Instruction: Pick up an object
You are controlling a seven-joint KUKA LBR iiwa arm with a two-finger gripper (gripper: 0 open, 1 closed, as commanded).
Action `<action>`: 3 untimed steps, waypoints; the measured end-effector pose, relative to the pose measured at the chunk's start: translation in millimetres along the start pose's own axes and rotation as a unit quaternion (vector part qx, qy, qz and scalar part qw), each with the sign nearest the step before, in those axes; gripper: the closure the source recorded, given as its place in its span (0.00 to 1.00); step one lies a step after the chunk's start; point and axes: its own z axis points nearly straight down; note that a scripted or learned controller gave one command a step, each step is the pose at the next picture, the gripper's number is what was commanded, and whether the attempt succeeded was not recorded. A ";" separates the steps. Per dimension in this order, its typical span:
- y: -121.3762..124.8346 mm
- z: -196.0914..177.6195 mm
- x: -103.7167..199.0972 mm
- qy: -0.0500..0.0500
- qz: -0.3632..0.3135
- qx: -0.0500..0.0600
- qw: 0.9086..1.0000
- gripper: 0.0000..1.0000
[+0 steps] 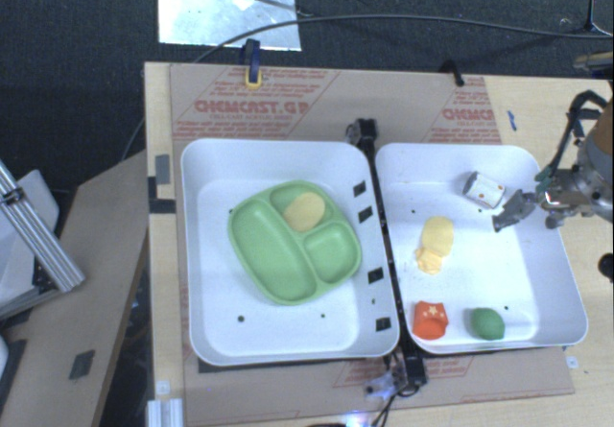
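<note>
Two white bins sit side by side on the tabletop [317,94]. The left bin [206,252] holds a green plate [278,252]. The right bin [552,291] spreads toys apart for easy picking: yellow toy [436,243], orange toy [431,319], green ball [487,322]. The hand [508,211] hangs at its right edge, grasping nothing; its grip I cannot tell.

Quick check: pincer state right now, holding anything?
Pincer: over the right bin's right side, nothing seen between its tips; open or shut cannot be told.

The surface [326,94], a printed cardboard sheet, carried two white bins side by side: left bin [206,252], right bin [552,272].
</note>
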 end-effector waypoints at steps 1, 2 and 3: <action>2.5 -6.1 0.5 -0.001 -0.002 -0.006 1.000 0.00; 1.2 55.0 -4.1 -0.001 0.000 -0.004 1.000 0.00; 10.2 111.1 -8.6 -0.001 0.000 -0.004 1.000 0.00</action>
